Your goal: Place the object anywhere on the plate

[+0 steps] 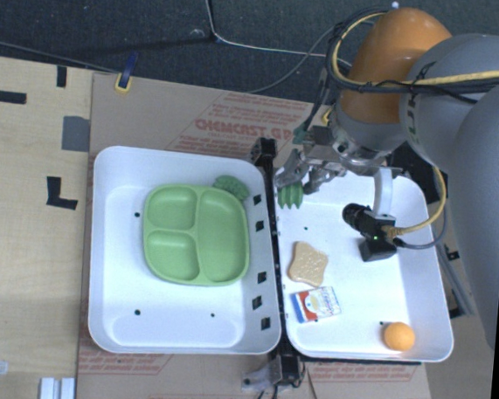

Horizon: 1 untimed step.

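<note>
The claw (302, 177) hangs over the far left corner of the right bin (411, 346), close to the wall where the two bins meet, and a small green object (290, 196) with a ribbed or leafy look sits at its tip, apparently between the fingers; whether the fingers are truly pinching it or merely resting against it cannot be told from this angle. Above and to the right of the claw rises the grey arm with its orange band (394, 43), wrapped by a yellow cable. To the left of the claw, across the dividing wall, the left bin (111, 225) holds a light green compartment plate (197, 234) with three sections, and a second small green item (231, 185) lies just at the plate's far edge, between the plate and the claw. Below the claw, nearer the camera, a piece of toast-like bread (308, 265) lies on the right bin's floor, and just beyond it a small packet with red and blue print (313, 304). Farther still from the claw, in the near right corner, rests an orange ball-shaped fruit (399, 337). The bins sit on cardboard over the table (17, 242).
</note>
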Motion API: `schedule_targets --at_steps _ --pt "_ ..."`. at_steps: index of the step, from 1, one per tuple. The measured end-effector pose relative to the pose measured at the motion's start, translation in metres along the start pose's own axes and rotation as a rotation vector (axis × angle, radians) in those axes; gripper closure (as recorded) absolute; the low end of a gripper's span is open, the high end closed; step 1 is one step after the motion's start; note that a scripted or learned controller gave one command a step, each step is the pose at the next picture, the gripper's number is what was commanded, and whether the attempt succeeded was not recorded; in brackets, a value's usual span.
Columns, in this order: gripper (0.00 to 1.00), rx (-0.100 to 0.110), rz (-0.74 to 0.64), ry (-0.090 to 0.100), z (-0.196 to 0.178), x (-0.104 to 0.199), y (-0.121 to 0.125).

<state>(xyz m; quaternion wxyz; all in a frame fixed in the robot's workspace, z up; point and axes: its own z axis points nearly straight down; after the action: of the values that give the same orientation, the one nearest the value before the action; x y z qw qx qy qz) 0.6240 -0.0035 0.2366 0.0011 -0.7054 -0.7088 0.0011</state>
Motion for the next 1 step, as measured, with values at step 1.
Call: schedule_targets --at_steps 1 --pt "1.0 0.0 0.0 0.0 0.0144 0.0522 -0.0039"
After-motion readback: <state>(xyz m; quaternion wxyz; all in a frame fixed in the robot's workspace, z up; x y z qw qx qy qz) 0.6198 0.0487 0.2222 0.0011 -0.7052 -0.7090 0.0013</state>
